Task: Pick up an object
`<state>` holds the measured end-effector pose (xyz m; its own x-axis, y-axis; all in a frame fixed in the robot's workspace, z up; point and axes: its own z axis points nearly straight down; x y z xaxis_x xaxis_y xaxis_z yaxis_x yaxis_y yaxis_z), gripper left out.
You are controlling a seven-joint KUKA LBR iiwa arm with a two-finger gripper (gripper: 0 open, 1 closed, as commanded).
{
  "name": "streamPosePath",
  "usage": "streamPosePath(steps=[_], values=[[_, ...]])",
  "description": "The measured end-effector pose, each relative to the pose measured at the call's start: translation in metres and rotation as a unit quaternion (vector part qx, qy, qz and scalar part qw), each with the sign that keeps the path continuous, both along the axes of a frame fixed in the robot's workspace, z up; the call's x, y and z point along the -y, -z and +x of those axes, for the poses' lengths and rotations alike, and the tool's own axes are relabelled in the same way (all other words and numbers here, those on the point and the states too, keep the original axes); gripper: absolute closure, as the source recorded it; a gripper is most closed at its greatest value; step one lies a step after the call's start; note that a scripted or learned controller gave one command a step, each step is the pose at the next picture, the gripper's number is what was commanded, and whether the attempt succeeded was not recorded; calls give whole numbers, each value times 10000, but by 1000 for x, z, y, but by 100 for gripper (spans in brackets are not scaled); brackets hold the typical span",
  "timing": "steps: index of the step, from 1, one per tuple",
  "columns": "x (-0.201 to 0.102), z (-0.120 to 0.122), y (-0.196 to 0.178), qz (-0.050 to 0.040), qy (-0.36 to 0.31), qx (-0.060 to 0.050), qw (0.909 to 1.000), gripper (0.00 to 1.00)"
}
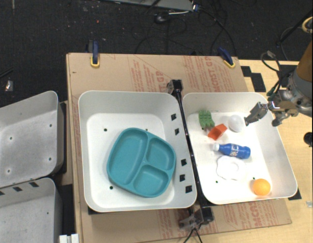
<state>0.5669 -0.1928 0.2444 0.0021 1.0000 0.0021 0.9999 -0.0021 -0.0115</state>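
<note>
Right bin [285, 151], contents: a green block [206, 119] at the far left, an orange-red piece [217, 131] touching its near-right corner, and a white ball [236, 122] just right of these. Nearer the camera lies a blue bottle [235, 150] on its side (white cap pointing left), with a flat white disc [228, 168] just near of it and an orange ball [261, 187] in the near right corner — well apart from the rest. None of these objects is between the fingers.

The gripper [267, 114] hangs over the bin's far right corner, its two dark fingers spread apart — one reaching left toward the white ball without touching it, the other at the bin's right wall. Nothing is held.

Left bin [90, 135]: a teal divided plate [141, 162] with three compartments, lying flat and turned at an angle. Both bins sit side by side on a brown cardboard sheet [136, 72], fixed at its far edge by two blue-and-yellow clamps [95, 54]. Further left, grey-white trays [25, 135] stand apart from the sheet.
</note>
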Motion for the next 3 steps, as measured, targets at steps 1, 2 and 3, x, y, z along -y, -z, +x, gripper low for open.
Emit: streamPosePath(steps=[1, 2, 3], values=[[0, 3, -6, -13, -15, 58, 10000, 0], [4, -6, 44, -6, -1, 31, 10000, 0], [3, -5, 108, -3, -7, 28, 10000, 0]])
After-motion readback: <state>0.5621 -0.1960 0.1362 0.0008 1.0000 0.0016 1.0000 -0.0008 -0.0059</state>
